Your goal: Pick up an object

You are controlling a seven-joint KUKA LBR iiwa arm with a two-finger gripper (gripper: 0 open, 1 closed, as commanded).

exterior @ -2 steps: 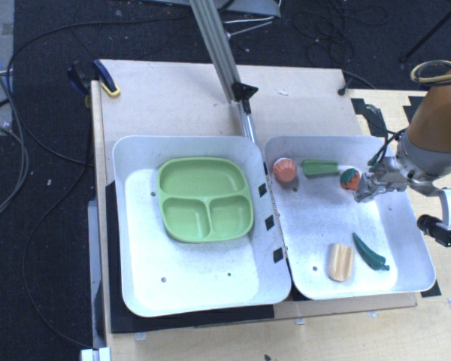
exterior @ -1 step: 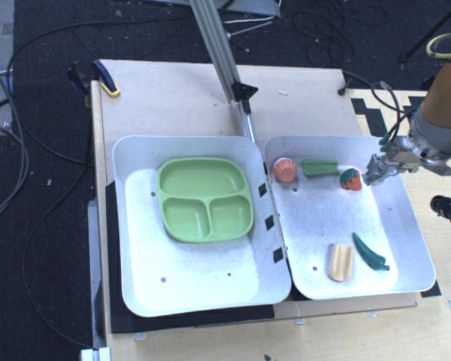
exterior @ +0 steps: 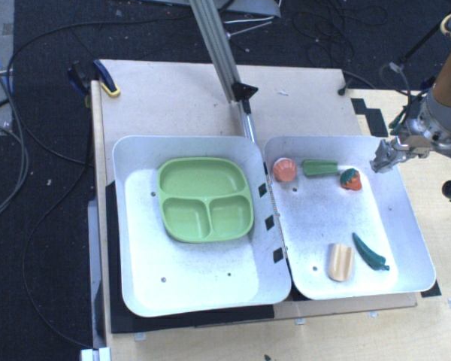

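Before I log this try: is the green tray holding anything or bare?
Bare. The tray lies flat in the left bin, and all three of its compartments show plain green. The toy foods lie in the right bin.

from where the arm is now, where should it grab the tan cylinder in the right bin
Grip the tan cylinder across its middle, coming straight down from above. It lies on its side on the right bin floor, long axis roughly vertical in view, with room either side; the dark green pepper sits nearby on its right.
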